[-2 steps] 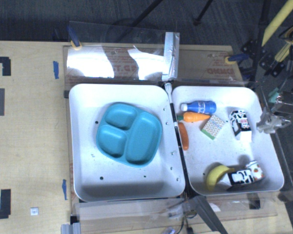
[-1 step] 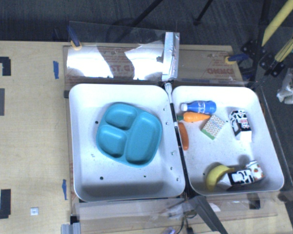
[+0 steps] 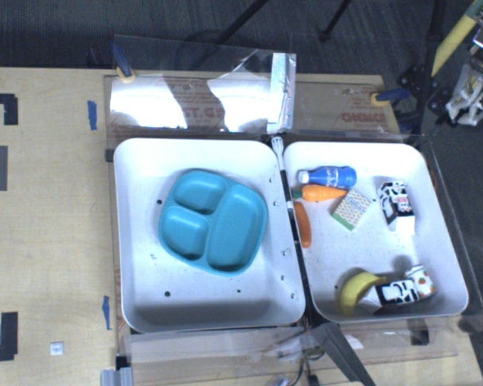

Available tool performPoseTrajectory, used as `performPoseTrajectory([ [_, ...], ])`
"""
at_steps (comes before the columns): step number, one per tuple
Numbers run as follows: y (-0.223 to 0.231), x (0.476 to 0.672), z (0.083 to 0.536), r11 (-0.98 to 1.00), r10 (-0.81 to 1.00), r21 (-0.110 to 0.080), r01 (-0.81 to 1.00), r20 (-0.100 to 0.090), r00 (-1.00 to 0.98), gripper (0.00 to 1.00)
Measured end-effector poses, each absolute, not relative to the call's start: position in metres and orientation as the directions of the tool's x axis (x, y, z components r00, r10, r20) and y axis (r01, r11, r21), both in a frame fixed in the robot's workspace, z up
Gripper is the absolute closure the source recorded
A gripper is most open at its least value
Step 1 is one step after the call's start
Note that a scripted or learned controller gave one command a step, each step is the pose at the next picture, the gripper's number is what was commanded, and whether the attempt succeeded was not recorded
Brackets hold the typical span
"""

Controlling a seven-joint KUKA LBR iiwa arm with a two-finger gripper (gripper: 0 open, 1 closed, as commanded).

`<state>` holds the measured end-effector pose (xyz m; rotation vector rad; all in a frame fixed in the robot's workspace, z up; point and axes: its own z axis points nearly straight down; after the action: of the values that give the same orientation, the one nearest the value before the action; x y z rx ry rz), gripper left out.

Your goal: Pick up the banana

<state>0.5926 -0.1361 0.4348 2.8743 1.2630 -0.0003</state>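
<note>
Banana (image 3: 356,289), yellow, smooth and curved, lies flat in the right bin (image 3: 443,240), close to that bin's near wall and toward its left half. Its long axis runs roughly left to right with a slight tilt: the blunt left end dips toward the near wall, the back arches up, and the right end points at a black-and-white carton (image 3: 402,288) that lies on its side and touches or overlaps that end, so the tip is hidden. Farther back in the same bin, well apart from the banana, are a second, boxy black-and-white carton (image 3: 396,202), a flat square pack with a fine green check (image 3: 352,209), a blue bottle with a white cap (image 3: 328,176) lying on its side, and an orange carrot (image 3: 324,192) just in front of the bottle. Another carrot (image 3: 303,223) lies along the dividing wall. The left bin (image 3: 137,280) holds a glossy blue plate (image 3: 213,220) moulded into three sections. Both bins are white, shallow and round-cornered, resting on a pale wooden surface (image 3: 40,240). Whether the pincer is open or closed cannot be told.
</note>
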Motion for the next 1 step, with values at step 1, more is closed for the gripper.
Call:
performPoseTrajectory([
  [1, -0.1389, 0.6630, 0.4349, -0.797, 0.604, 0.001, 0.604, -0.001, 0.797, 1.00],
])
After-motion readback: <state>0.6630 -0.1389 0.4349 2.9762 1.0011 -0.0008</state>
